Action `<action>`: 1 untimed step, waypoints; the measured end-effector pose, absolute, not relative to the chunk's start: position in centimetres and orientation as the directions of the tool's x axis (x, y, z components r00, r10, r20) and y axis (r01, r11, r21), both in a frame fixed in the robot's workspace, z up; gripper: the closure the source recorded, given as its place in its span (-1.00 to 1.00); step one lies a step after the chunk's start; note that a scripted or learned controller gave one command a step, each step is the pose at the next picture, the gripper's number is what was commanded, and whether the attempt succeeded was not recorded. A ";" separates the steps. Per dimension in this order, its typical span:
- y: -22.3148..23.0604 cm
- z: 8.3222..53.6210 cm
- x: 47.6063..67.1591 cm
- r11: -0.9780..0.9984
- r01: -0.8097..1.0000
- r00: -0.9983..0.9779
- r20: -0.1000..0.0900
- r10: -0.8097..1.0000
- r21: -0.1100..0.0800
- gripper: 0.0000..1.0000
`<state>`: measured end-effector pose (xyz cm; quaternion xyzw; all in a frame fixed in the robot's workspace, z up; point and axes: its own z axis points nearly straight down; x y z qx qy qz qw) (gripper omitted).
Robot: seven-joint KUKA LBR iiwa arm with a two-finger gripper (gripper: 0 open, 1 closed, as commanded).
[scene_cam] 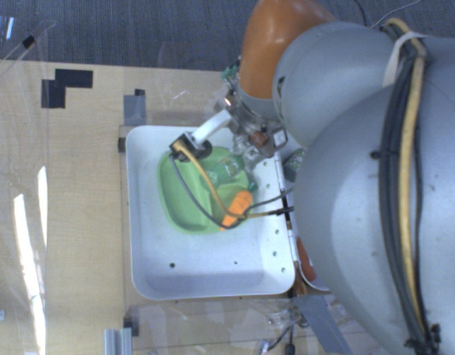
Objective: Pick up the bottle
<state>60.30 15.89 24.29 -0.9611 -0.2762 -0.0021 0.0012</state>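
Observation:
A pale green see-through bottle (227,167) seems to lie in the left bin (168,272), on the right part of a green bowl-like dish (179,198). My gripper (245,145) hangs directly over the bottle's upper right end, close to the bin's far right corner. The wrist and the big grey arm hide the gripper's tips and where they meet the bottle. A white rod with a black end (197,137) sticks out leftward from the wrist, trailing yellow and black cables across the dish.
An orange carrot-like piece (239,204) rests at the dish's right edge. The arm covers most of the right bin; a small red-brown object (304,261) peeks out there. Bare white floor lies in the left bin's near half.

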 end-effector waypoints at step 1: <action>14.4 21.3 58.2 -0.739 0.673 0.739 0.002 0.673 0.000 1.00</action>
